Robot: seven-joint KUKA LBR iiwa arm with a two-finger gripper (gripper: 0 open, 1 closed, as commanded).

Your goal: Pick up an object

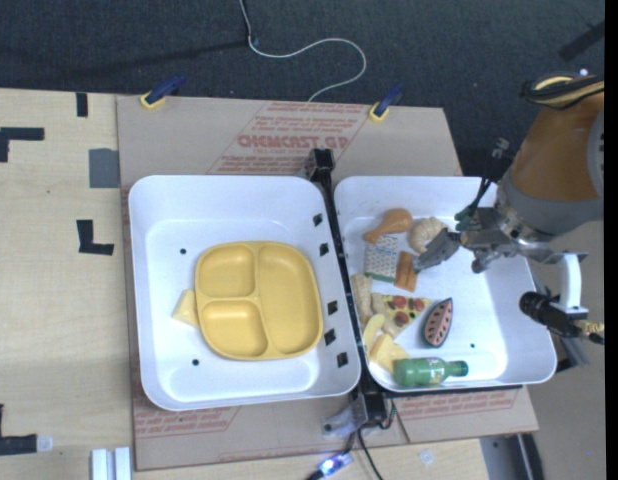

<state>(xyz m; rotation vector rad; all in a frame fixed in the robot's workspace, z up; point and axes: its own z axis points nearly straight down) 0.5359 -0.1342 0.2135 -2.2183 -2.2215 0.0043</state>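
The grey arm with its orange band reaches in from three o'clock, and its two-finger gripper point(436, 250) hangs low over the upper middle of the right-hand shallow white plastic bin point(524, 368). Whether the claw is spread or closed I cannot tell from this angle, and nothing shows clamped in it.

The pickable things lie heaped along that bin's nine o'clock side. Nearest the tool, at about its ten o'clock, sit a tan bun-shaped toy point(425, 231) and an orange croissant-like toy point(389, 222). At its eight o'clock lies a small flat orange-brown block point(405, 270), just beside the tip. Farther toward six o'clock rest a red watermelon-slice toy point(436, 322) and a green plastic bottle point(429, 371) lying on its side.

These look like hollow play food: light, stiff, smooth-skinned, so likely to slip from a shallow pinch. The block seems the best hold, taken across its narrow sides; the rounded bun may squirt free.

The left-hand white bin point(149, 268) carries a yellow three-compartment plastic tray point(259, 300)
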